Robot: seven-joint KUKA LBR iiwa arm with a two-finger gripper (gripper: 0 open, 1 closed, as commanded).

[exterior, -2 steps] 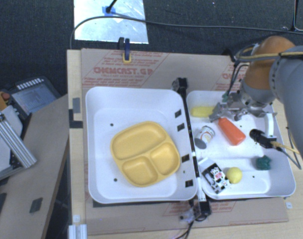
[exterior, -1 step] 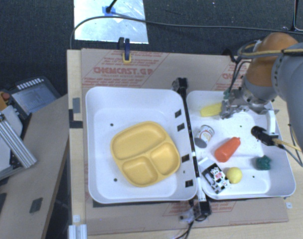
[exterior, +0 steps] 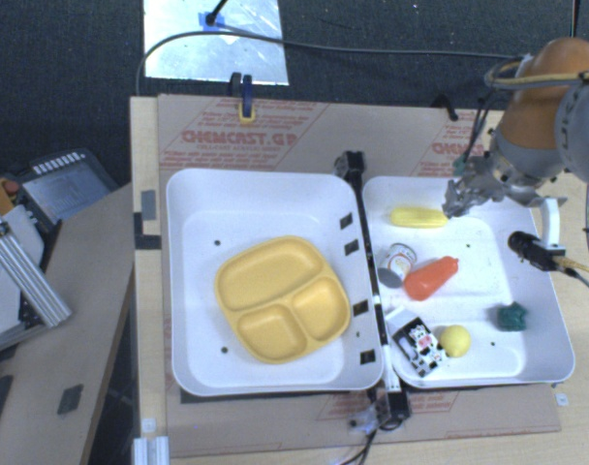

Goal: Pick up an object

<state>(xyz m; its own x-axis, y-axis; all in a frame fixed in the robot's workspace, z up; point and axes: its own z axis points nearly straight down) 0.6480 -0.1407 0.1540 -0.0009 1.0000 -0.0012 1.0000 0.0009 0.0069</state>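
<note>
Right white bin (exterior: 542, 356): the pincer (exterior: 456, 201) hangs just beside the right end of a long yellow banana-shaped toy (exterior: 418, 218) near the far wall; how wide it stands I cannot tell. Nearer lie an orange carrot-shaped toy (exterior: 432, 276) and a small yellow ball (exterior: 455, 340).

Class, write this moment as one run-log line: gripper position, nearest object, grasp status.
gripper: right bin, far edge | nearest: yellow banana, at its right end | grasp: none seen | left bin: yellow divided tray
</note>
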